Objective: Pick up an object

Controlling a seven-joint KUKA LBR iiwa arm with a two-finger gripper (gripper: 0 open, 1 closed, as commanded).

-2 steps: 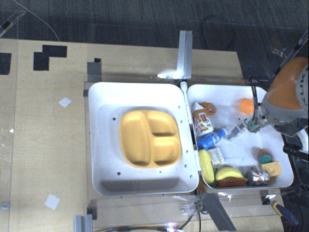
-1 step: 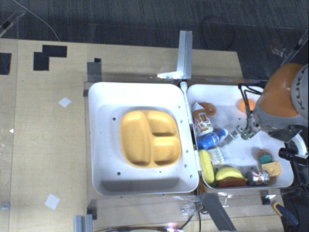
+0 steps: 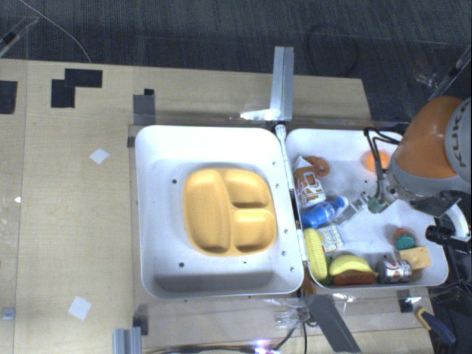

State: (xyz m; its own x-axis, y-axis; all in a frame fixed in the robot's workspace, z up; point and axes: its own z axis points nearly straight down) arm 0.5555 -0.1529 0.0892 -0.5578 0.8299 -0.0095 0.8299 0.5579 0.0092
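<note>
Nothing is lifted yet. The gripper (image 3: 376, 203) hangs low over the right bin (image 3: 435, 275), near the bottle (image 3: 324, 213) at the bin's left wall. Grip state: cannot tell. Grasp and lift both remain.

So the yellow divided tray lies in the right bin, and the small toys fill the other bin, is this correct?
Not quite. The camera view shows the yellow divided tray in the left bin. The small toys, such as the corn and blue bottle, fill the other bin, the right bin.
</note>
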